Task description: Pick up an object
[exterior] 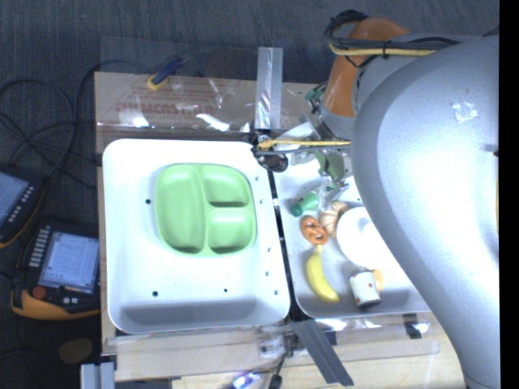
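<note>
Two shallow white bins sit side by side, and the right-hand white bin [389, 302] serves as the landmark. Inside it, toward its near left corner, lies a yellow curved plastic banana [319, 277]. Just beyond the banana sits an orange ring-shaped pretzel-like toy [314, 230], and beyond that a small green rounded piece [305, 204]. Beside the banana, nearer the bin's middle, a short white cylinder with a dark end [365, 288] lies close to a round white plate [355, 235]. Left of the landmark, the other white bin [130, 298] holds a light green divided plastic tray [204, 207].

The grey arm's gripper [332, 168] hangs over the far part of the right-hand bin, above the green piece; whether it is spread or closed I cannot tell, and nothing shows in its grasp.

The banana looks the likeliest pick: probably light, stiff and hollow, with a smooth skin that may slip. Taking it across its thick middle, square to the curve, seems safest, since a pinch near either tapered end could squirt it out
</note>
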Motion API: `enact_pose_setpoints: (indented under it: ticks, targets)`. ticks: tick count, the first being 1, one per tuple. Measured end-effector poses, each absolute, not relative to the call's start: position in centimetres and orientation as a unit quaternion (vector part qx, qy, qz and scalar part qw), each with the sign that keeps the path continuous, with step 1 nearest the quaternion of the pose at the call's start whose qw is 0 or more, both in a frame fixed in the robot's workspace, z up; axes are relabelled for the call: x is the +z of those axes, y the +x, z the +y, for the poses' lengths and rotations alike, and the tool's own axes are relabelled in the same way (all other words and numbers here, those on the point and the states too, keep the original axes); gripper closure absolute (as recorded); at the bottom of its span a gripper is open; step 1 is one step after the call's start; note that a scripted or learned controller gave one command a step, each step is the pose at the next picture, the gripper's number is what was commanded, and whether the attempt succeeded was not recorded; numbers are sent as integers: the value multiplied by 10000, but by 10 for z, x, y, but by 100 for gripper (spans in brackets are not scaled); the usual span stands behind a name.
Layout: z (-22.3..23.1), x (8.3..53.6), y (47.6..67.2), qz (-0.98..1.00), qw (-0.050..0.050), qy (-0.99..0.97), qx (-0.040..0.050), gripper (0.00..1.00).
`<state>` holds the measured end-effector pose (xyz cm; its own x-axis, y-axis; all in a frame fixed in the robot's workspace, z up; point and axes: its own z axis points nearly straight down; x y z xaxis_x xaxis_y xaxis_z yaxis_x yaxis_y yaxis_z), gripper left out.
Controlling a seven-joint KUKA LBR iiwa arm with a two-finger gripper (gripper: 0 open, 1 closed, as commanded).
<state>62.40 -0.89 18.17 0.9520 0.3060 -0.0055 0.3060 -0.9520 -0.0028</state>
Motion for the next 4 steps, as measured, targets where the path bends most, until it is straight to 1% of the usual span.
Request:
enact_pose_setpoints:
  ticks: [1,2,3,4]
  targets:
    - [-32,205,579,-1536,0,-9881,32,0]
    - [-18,183,495,-2611,13,-9653,33,0]
    - [-35,182,560,-1436,-5,-9896,35,0]
    - [-39,182,482,-1406,8,-9901,35,0]
